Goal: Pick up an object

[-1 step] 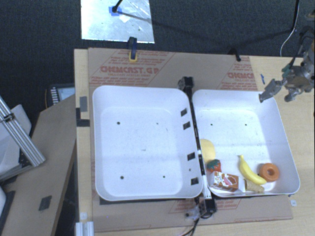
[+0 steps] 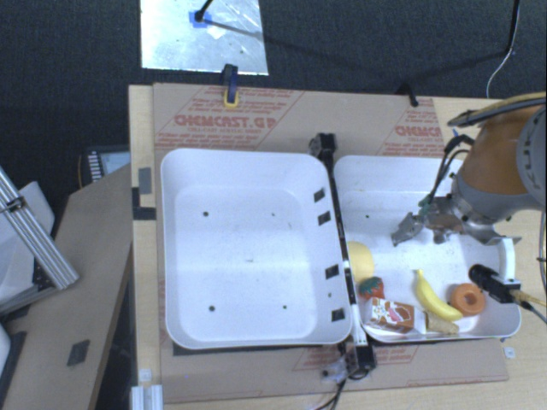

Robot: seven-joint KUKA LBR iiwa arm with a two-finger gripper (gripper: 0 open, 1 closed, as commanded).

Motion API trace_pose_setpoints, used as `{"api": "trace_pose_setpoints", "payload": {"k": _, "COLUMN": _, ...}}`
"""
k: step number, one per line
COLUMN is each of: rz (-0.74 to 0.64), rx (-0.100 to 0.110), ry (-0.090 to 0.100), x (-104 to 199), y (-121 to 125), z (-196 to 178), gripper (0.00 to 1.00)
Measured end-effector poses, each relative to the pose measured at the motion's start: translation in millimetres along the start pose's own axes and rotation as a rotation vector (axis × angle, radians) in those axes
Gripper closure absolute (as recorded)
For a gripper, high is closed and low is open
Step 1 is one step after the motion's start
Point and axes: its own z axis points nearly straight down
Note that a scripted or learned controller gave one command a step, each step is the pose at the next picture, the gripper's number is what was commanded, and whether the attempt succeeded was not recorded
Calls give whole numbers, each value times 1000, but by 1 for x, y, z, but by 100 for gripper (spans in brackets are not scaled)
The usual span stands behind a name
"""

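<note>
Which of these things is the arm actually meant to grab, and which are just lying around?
Part of the job:
- gripper, over the right bin
- banana
- orange ring-shaped toy
- pale yellow round fruit
- small red item
- flat red and white packet

Just lying about:
- left bin
- yellow clamp
- silver sheet on the floor

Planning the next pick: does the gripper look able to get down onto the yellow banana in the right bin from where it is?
Probably yes. The gripper hangs over bare bin floor, and the yellow banana lies uncovered on top, though the orange ring-shaped toy sits close beside it.
</note>
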Motion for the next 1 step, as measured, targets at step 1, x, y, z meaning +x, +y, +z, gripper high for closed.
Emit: {"api": "trace_pose_setpoints", "payload": {"k": 1, "rz": -7, "rx": -21, "ry": -8, "x": 28, "y": 72, "z": 34, "gripper": 0}}
